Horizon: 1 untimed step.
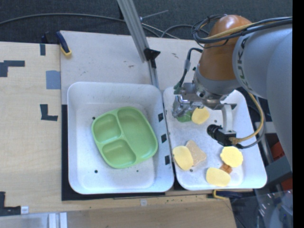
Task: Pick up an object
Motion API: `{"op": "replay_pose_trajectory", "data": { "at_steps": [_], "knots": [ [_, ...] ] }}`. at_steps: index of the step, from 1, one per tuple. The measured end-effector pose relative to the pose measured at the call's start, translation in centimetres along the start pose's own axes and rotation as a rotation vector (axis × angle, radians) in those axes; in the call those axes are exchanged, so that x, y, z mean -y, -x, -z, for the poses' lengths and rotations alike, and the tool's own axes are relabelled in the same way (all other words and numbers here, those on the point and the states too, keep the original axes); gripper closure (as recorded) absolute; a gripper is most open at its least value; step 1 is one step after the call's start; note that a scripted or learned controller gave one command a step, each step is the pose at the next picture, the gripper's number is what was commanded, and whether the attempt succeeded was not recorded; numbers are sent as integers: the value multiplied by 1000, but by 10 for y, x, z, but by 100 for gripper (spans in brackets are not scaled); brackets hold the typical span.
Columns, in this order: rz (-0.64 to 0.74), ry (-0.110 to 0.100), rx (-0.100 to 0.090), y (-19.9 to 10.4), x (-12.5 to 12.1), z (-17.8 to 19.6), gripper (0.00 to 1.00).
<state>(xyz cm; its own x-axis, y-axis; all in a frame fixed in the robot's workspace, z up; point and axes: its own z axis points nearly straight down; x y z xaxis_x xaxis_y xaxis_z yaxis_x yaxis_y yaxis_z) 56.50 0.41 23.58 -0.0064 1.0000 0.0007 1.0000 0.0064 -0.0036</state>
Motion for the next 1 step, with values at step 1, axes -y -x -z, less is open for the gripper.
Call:
{"op": "replay_pose_trajectory", "data": {
  "at_steps": [1],
  "knots": [
    [2,2,-1,-61,-10,-1,100]
  ]
}}
